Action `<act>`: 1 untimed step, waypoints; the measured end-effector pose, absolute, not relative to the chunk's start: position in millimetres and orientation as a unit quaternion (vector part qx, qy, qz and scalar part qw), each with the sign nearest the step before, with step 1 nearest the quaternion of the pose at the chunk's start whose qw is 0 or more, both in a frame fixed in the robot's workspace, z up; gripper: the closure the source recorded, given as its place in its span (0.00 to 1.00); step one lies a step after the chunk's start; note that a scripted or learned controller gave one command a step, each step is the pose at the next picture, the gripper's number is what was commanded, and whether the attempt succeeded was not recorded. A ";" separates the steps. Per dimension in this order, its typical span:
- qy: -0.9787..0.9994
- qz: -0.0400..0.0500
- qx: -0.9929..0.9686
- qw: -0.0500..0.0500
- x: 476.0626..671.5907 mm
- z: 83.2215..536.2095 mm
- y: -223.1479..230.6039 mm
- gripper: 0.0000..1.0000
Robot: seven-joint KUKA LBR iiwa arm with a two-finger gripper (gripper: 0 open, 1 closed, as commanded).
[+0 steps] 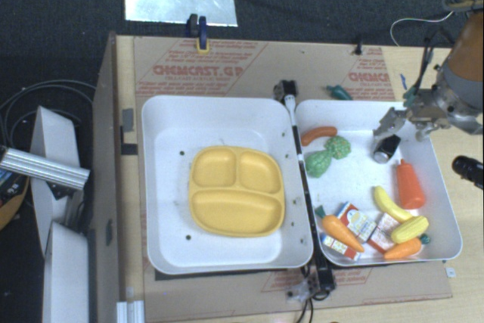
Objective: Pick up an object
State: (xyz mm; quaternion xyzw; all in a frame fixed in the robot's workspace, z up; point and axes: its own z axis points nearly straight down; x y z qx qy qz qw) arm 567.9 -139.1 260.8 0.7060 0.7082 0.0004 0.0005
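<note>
The gripper point(412, 117) hangs over the back right part of the right bin point(355, 181); whether it is spread or pressed together cannot be told. Just in front of it in that bin is an orange bottle point(409, 185), with a banana point(389, 203) and a corn cob point(409, 228) nearer the front edge. Juice cartons point(361, 223) and a carrot point(342, 232) lie at the front left. A green broccoli point(327, 155) and a red sausage point(318, 135) lie at the back left, close together. The left bin point(162, 163) holds a yellow divided plate point(236, 191). Both bins rest side by side on the worktop point(227, 64).
</note>
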 end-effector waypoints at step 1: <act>0.708 0.000 0.707 0.000 592.3 186.8 -206.6 0.00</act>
